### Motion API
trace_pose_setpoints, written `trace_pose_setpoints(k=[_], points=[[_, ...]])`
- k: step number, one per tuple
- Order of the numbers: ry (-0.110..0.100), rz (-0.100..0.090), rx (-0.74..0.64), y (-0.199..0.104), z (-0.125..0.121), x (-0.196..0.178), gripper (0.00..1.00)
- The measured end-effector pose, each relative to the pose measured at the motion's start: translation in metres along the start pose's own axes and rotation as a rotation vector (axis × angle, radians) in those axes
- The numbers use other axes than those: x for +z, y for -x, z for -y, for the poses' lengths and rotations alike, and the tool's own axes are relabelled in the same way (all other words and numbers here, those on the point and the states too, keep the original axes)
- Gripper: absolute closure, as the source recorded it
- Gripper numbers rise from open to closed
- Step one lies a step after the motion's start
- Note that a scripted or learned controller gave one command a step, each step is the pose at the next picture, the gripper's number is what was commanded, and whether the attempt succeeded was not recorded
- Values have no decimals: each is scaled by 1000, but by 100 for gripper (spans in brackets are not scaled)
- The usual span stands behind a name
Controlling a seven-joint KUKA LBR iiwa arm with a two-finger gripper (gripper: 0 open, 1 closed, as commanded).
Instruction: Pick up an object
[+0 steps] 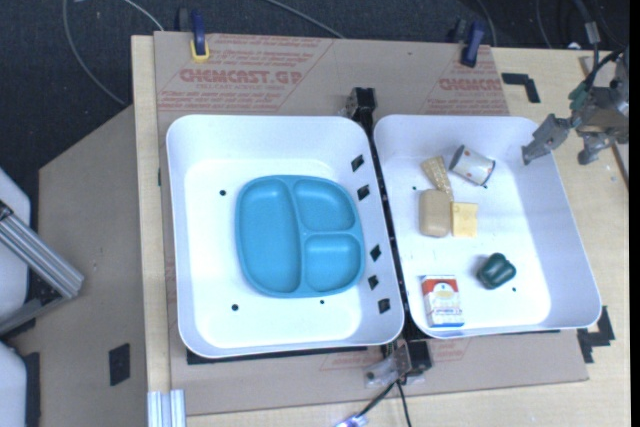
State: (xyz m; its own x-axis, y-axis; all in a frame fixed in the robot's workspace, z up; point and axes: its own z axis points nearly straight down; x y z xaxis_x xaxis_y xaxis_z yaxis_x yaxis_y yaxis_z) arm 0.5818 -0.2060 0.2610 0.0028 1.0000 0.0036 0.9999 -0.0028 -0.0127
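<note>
The things I could pick lie in the right bin [560,245], gathered toward its left half. A tan block [434,213] sits near the middle, touching a small yellow piece [465,219] on its right. Just above them lies a crumbly beige cracker-like piece [435,173], and beside that a small silver-and-white cylinder [472,165] lies tipped on its side. Lower down, a dark green rounded object [495,270] rests apart from the rest, and near the bin's front edge a small red-and-white box [442,301] lies flat.

My gripper [567,137] hangs over the upper right corner of that bin, at its rim, well apart from every object. My two fingers are spread, one reaching left over the bin's edge, the other toward the right, and nothing sits between them.

The left bin [200,215] holds a blue divided plate [299,235] with three compartments, lying flat in the middle. Both bins rest side by side on a cardboard sheet [250,65] clamped to the bench.
</note>
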Motion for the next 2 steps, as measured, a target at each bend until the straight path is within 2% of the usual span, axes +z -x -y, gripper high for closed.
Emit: trace_pose_setpoints(k=[1,2], points=[[12,3,-4,-1,-2,-7,0],[7,2,-3,1,-3,35,0]])
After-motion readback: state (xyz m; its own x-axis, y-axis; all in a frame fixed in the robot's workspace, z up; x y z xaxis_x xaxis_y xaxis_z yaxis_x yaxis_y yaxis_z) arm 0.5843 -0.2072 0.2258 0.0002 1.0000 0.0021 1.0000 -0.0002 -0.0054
